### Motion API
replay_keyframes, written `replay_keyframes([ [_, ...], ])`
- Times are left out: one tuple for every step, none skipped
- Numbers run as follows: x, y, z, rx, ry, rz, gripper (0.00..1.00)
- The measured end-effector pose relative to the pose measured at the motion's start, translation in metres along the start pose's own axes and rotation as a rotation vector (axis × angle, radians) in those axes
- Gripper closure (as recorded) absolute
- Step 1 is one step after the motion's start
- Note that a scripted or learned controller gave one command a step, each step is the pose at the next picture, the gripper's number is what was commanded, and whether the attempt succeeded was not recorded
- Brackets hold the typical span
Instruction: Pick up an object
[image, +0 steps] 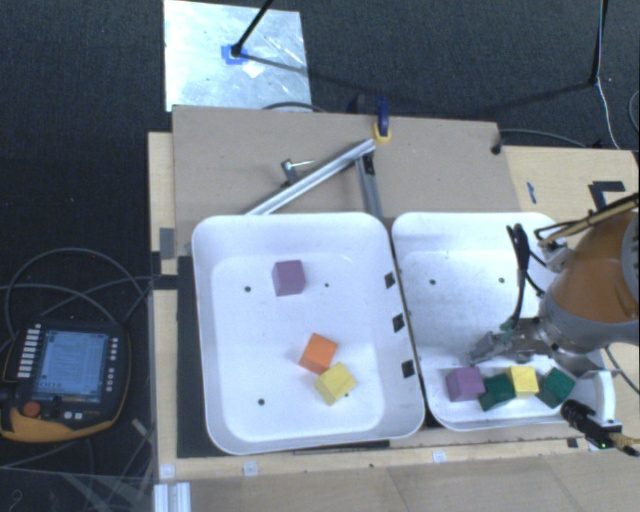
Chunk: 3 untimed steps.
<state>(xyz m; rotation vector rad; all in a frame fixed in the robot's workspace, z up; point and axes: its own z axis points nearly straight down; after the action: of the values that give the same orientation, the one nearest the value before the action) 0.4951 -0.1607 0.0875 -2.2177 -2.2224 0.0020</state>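
So the gripper (497, 346) is down low in the right bin (450, 250), toward its front half, and honestly I can't tell whether the fingers are open or closed; it's just a grey metallic blur from this angle. Nothing visibly sits between them. They're just above and a bit right of a purple block (464, 383), close to it but I can't say if there's contact.

Right next to that purple block is a dark green block (495, 391), then a small yellow block (524, 379), then another dark green block (555, 386), all bunched in a row along the front wall of the right bin. The green and purple ones look like they're touching each other.

The arm (590, 290) comes in from the right, with the orange section sitting over the right edge of that bin and the grey wrist below it, plus some black cable looping down alongside.

Over in the left bin (215, 300) there's a purple cube (288, 277) sitting by itself toward the back, well apart from the others. Nearer the front there's an orange cube (318, 353) and a yellow cube (336, 383) just beside it, looks like corner to corner.

Both bins sit side by side on the bench (440, 150). A metal bar (315, 177) lies at a slant behind the left bin, and a teach pendant (65, 375) is on the floor off to the left.
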Motion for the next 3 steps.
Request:
replay_keyframes([
  [-0.001,0.002,-0.014,-0.006,-0.002,-0.002,1.0],
  [0.001,0.008,-0.077,-0.01,-0.003,-0.003,1.0],
  [0.002,0.014,-0.14,-0.012,-0.003,-0.004,1.0],
])
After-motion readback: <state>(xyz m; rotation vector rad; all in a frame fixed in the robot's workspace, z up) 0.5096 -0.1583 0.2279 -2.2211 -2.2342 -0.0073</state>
